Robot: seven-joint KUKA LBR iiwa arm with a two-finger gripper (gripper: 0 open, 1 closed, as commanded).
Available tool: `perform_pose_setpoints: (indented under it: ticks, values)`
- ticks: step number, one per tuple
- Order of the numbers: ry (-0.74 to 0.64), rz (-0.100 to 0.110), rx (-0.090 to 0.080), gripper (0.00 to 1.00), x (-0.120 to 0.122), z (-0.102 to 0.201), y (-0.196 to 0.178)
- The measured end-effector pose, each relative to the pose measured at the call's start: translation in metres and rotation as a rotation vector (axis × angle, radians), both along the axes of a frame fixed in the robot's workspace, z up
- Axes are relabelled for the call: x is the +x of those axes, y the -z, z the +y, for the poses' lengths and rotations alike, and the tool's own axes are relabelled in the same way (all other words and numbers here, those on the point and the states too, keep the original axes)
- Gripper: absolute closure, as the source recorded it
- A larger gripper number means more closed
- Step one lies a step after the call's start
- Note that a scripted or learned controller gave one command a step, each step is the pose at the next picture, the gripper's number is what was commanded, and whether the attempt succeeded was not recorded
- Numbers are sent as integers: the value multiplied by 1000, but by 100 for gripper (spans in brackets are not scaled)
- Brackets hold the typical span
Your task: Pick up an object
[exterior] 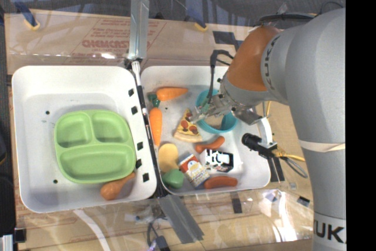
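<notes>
— Two bins sit side by side on the table; why is nearly everything piled in the right bin (258,176)?

— That looks like the source side. It holds the toy food: an orange carrot (155,126) along the divider, another carrot (171,93) near the far wall, a pizza slice (188,128), a sausage (211,143), a second sausage (221,183) by the near wall, a small carton (194,170), a green piece (173,178) and a yellow piece (167,156). The left bin (29,126) carries a green divided plate (94,146) and a brown drumstick-like piece (117,187) at the plate's near corner.

— And the arm?

— It reaches in from the right, its gripper (207,107) low over the far part of the right bin, right at a teal bowl (216,120).

— Is it holding anything?

— I cannot tell. The fingers (201,110) sit against the bowl's rim area, just beside the pizza slice, but whether they are spread or pressed together is too small to read, and nothing is clearly pinched between them.

— So what's the target?

— My guess is the bowl or the pizza slice, since both lie directly under the tool. The tight clutter makes a clean grasp doubtful.
</notes>
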State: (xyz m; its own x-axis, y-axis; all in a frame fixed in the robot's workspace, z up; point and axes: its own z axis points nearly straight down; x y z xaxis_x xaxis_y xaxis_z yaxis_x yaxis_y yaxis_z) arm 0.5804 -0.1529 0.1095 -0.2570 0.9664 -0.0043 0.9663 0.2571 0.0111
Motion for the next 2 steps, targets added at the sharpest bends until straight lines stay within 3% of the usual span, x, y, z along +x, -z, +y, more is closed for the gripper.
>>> perform_pose_setpoints:
  ticks: [1, 2]
  values:
    - [307, 13, 5, 100, 17, 80, -82]
    - [841, 14, 6, 100, 76, 111, -138]
